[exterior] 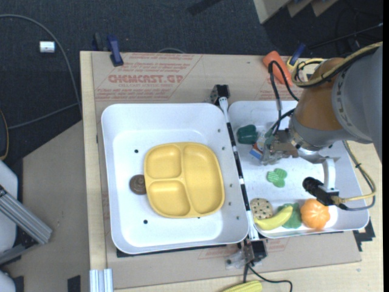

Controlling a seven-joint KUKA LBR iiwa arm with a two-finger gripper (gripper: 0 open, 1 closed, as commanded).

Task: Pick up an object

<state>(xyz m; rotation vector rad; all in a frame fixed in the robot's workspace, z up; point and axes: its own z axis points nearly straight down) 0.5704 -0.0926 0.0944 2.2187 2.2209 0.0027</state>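
My gripper (265, 152): low over the upper left part of the right bin (352, 163); whether my jaws are wide or narrow I cannot tell.
Teal object (246, 133): just up and left of my tip, near the bin's left wall.
Green object (277, 176): just below my tip, apart from it.
Front row: cookie (262, 208), banana (275, 218), orange (315, 214).
Left bin (121, 163): yellow divided plate (183, 180), brown disc (138, 184) beside it.
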